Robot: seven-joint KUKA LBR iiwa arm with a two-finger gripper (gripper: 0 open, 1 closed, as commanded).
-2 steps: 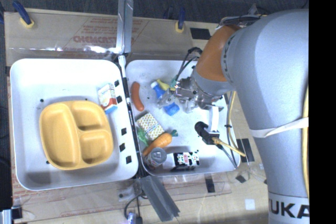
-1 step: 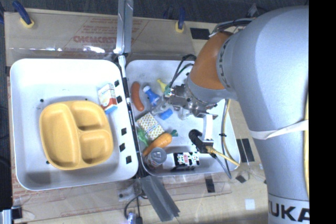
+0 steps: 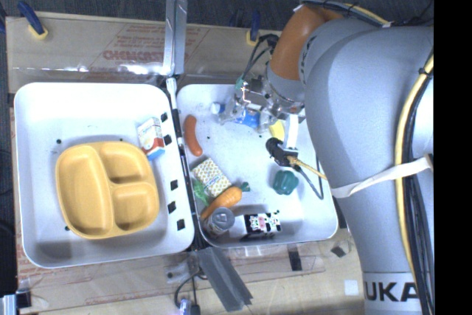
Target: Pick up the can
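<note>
Well left of the claw, a yellow divided tray lies in the left bin, a small carton beside it. Nearer the claw, a sausage lies in the right bin. The can rests below-left of the claw, touching a carrot. Whether the claw is open or closed cannot be told.

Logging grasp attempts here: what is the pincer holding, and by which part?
It cannot be told. The pincer is low at the back of the right bin; the can lies untouched at the front.
</note>
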